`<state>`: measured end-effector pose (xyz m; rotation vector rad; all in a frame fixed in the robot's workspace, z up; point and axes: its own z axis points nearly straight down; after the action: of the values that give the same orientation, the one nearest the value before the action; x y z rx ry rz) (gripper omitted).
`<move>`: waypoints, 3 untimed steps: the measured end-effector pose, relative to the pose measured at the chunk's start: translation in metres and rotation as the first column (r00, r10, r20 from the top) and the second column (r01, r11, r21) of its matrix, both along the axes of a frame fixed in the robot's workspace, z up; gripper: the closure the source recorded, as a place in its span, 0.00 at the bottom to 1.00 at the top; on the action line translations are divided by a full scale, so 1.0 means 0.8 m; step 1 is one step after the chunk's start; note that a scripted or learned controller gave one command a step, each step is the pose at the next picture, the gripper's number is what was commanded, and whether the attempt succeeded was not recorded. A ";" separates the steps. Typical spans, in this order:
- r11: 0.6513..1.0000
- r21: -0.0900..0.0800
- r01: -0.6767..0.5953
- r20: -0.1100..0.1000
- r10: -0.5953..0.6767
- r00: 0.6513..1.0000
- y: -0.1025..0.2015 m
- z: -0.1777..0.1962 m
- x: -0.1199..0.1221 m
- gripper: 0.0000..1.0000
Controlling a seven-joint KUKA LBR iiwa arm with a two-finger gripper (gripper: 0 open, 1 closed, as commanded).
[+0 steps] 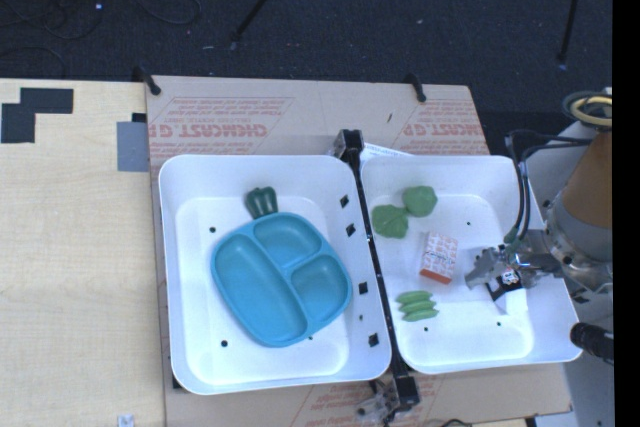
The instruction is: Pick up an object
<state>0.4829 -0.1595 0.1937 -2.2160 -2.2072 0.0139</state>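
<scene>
Low over the right bin (540,340), the gripper (497,273) hangs near that bin's right wall with nothing seen between its fingers, and whether they are parted or closed I cannot tell. Just to its left lies a small box (438,258), with pea pods (417,305) below-left and 2 green lumps (404,211) further up-left; the blue tray (281,278) sits well apart in the left bin (190,315). This looks like the approach step, no object yet taken, and the next move likely calls for shifting left over the box, settling around it, then closing.
</scene>
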 end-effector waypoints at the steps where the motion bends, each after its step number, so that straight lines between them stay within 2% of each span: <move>1: 1.000 -0.002 -0.003 0.012 0.003 1.000 0.000 0.008 0.004 0.00; 2: 1.000 0.000 -0.004 0.008 0.004 1.000 -0.006 -0.070 0.002 0.00; 3: 1.000 -0.008 -0.003 0.030 0.003 1.000 -0.008 -0.109 0.008 0.00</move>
<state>0.4892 -0.1656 0.1068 -2.2319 -2.2295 -0.0101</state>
